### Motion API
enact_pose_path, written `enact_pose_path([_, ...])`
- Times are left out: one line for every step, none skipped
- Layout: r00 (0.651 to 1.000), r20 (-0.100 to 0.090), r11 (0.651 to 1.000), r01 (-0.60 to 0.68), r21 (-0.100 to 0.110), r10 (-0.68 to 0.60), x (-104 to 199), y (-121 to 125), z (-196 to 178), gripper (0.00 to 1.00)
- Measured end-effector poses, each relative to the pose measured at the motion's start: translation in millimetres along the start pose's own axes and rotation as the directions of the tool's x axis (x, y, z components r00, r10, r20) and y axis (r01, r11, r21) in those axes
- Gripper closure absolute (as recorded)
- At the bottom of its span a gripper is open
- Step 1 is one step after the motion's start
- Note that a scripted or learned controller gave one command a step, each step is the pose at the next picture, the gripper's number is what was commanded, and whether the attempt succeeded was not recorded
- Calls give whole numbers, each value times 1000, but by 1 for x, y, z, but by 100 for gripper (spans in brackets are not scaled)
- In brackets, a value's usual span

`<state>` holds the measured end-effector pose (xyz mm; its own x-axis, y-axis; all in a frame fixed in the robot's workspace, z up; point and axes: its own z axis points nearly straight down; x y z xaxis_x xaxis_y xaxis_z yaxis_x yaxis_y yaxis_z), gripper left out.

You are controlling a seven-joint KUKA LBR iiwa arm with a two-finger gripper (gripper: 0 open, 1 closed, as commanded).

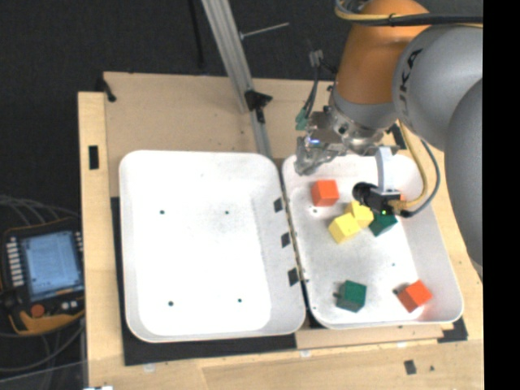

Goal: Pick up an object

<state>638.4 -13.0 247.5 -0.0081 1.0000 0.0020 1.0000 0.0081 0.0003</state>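
Note:
My gripper hangs over the far left corner of the right bin, just up and left of an orange cube. Nothing shows between its fingers. Lower in that bin lie two yellow blocks touching each other, with a dark green block against their right side. Near the bin's front edge sit a green cube and a second orange cube.
The left bin lies beside the right one, with black clips along the shared edge. A slanted metal pole rises behind the bins. A teach pendant rests off the bench at the left. A black cable connector dangles near the yellow blocks.

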Motion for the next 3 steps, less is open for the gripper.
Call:
enact_pose_path([1000, 1, 1000, -1, -3, 1, 49, -3, -5, 100])
enact_pose_path([1000, 1, 1000, -1, 2, 1, 106, -15, 8, 100])
enact_pose_path([1000, 1, 1000, -7, 0, 7, 103, -15, 7, 0])
